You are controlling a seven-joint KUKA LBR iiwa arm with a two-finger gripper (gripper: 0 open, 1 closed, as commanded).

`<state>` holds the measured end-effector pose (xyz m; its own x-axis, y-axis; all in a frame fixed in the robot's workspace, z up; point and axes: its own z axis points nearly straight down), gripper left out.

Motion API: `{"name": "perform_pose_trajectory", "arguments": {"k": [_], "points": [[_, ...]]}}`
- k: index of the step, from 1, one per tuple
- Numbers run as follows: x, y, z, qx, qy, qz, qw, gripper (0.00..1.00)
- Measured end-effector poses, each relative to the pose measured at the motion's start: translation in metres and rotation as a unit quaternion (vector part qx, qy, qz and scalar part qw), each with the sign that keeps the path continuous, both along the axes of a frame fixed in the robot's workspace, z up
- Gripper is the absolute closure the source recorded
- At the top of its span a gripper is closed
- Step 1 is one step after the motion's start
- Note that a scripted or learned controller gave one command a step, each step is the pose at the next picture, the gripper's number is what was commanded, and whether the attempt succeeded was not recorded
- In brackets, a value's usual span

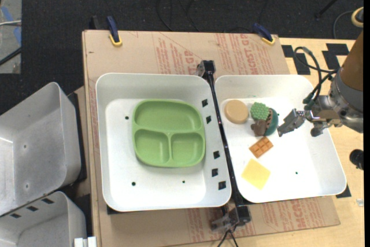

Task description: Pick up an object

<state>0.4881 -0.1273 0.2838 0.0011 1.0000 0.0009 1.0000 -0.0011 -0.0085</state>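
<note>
The end effector [291,122] hung over the right bin [324,176], toward that bin's right edge and a little above its middle, with nothing between its fingers; whether they stood open or closed could not be told from the camera view. The things to pick lay in the left half of that bin: a round tan piece [235,111] near the far left corner, a green knobbly piece [259,110] just beside it, a dark brown-and-teal clump [265,122] touching the green one, a small orange waffle-like square [261,148] nearer the middle, and a flat yellow square [255,174] toward the near left corner. The left bin [115,101] held a green divided tray [169,133].

The step in hand looked like the approach before a grasp. The clump lay closest to the end effector, but it crowded the green piece, so a descent there risked a glancing contact. The orange square stood apart from its neighbours and seemed the cleaner target. The yellow square looked too flat to catch easily.
</note>
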Motion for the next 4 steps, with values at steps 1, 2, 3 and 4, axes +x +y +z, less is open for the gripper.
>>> {"name": "perform_pose_trajectory", "arguments": {"k": [1,2,3,4], "points": [[0.001,0.0,0.004,-0.0008,-0.004,0.001,1.0,0.0],[0.003,-0.007,-0.058,0.0001,-0.001,-0.001,1.0,0.0],[0.002,-0.01,-0.121,0.0004,-0.001,-0.001,1.0,0.0],[0.007,-0.011,-0.183,0.0005,-0.001,-0.001,1.0,0.0]]}}
